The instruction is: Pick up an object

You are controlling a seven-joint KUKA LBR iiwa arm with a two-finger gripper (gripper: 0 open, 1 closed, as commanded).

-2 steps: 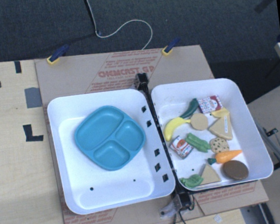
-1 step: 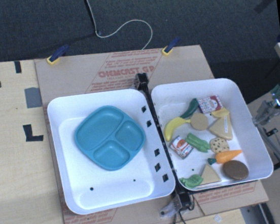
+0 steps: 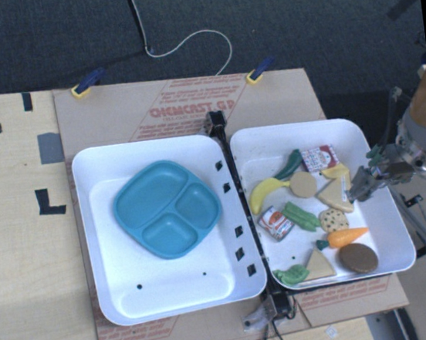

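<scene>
The right bin (image 3: pixel 383 221) holds several toy foods. Among them are a yellow banana (image 3: pixel 266 192), a green pepper (image 3: pixel 289 165), a red and white packet (image 3: pixel 319 158), a beige round biscuit (image 3: pixel 304 185), pale wedges (image 3: pixel 333 198), a green pea pod (image 3: pixel 301 216), a small red box (image 3: pixel 276 224), a chip cookie (image 3: pixel 330 221), an orange carrot (image 3: pixel 348 237) and a brown disc (image 3: pixel 358 257). My gripper (image 3: pixel 360 183) hangs low over the bin's right side, just right of the wedges. I see nothing held in it.
The left bin (image 3: pixel 95 220) carries a blue divided plate (image 3: pixel 167 208). A black divider (image 3: pixel 236 201) runs between the bins. Both bins rest on a cardboard sheet (image 3: pixel 181 107). A sandwich triangle (image 3: pixel 319 262) and a green leaf (image 3: pixel 291 275) lie at the right bin's front.
</scene>
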